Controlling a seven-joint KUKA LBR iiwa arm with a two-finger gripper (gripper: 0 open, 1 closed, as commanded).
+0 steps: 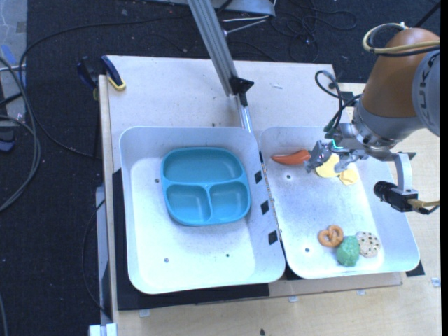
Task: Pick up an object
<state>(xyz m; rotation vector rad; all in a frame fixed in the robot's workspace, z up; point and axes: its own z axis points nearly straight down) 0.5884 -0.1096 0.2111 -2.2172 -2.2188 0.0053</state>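
My gripper (323, 156) hangs over the far part of the right bin (392, 254). It sits right above a yellow object (330, 167), with a second yellow piece (348, 178) just to its right. An orange carrot-like piece (290, 157) lies immediately left of the gripper. Whether anything sits between the fingers is not visible. At the near end of the right bin lie a pretzel (330, 236), a green lump (348, 253) and a speckled cookie (367, 243).
The left bin (140, 257) holds a blue divided tray (206, 185). A grey metal pole (213, 37) slants down from the top to the gap between the bins. The arm's orange wrist (402, 68) looms over the right bin's far right corner.
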